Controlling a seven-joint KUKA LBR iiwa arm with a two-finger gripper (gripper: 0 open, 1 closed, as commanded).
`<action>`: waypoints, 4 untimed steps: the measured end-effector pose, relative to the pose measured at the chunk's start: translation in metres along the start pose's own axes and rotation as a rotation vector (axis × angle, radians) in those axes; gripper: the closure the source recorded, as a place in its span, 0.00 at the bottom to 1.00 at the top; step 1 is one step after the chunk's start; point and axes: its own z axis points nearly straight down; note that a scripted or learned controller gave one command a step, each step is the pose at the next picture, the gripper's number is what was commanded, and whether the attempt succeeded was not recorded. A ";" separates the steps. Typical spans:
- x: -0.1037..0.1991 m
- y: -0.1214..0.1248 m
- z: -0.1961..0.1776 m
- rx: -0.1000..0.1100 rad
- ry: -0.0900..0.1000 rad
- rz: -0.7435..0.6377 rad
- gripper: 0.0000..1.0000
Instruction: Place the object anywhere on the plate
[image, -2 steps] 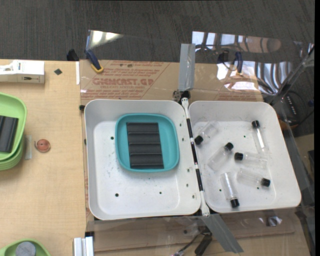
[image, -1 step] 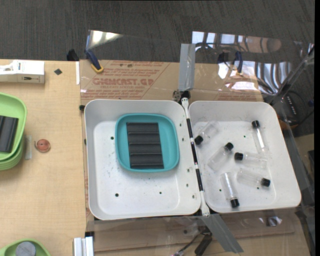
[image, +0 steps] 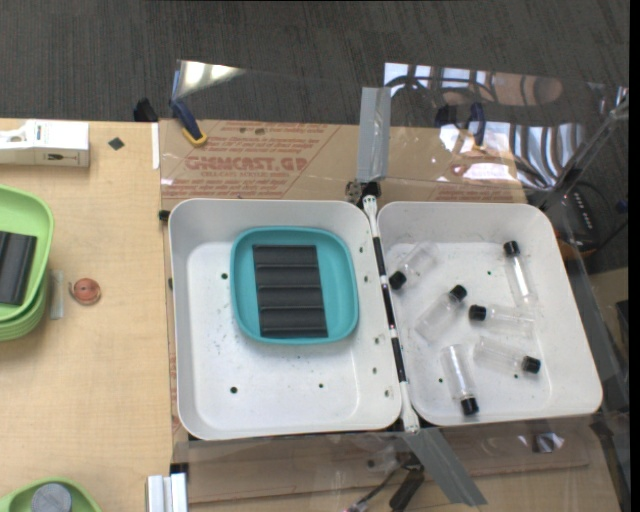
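Observation:
A teal square plate (image: 295, 285) with a dark ribbed insert lies in the upper middle of the left white bin (image: 200, 380). In the right white bin (image: 570, 390) lie several clear plastic vials with black caps, scattered about: one vial (image: 516, 273) near the back right, one vial (image: 459, 379) near the front, one vial (image: 413, 266) by the bin's left wall.
A cardboard panel (image: 260, 155) with clear sheets stands behind the bins. A green tray (image: 20, 265) sits at the left edge of the wooden bench, with a small round orange piece (image: 86, 290) beside it. Scrap and tools lie below the bins' front edge.

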 end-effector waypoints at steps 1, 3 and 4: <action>0.007 0.008 0.000 0.000 0.001 0.122 0.00; 0.013 0.014 -0.002 0.000 0.003 0.365 0.00; 0.015 0.015 -0.003 -0.001 0.005 0.404 0.00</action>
